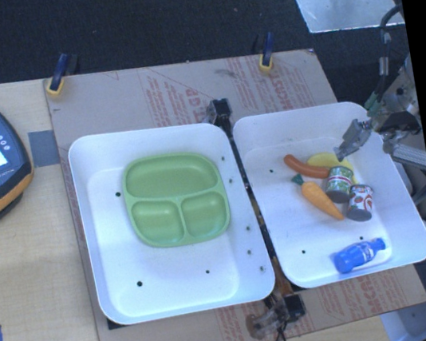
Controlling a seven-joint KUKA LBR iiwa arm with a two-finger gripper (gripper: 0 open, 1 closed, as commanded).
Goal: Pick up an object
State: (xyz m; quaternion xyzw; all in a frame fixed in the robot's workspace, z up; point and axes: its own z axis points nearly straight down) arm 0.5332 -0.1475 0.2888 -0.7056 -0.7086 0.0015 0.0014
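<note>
**Camera view: pick not yet made**

Pincer hovered at the right bin's upper right edge, beside the yellow object; its state could not be told. Carrot, sausage, two cans and blue bottle lay in that bin. Nothing was lifted; the grasp remained outstanding.

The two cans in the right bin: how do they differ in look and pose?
The green can has a green and yellow label; the red can has a red and white one. The green can sits nearer the end effector, the red can nearer the bottle. Both lie tilted beside the carrot.
</note>
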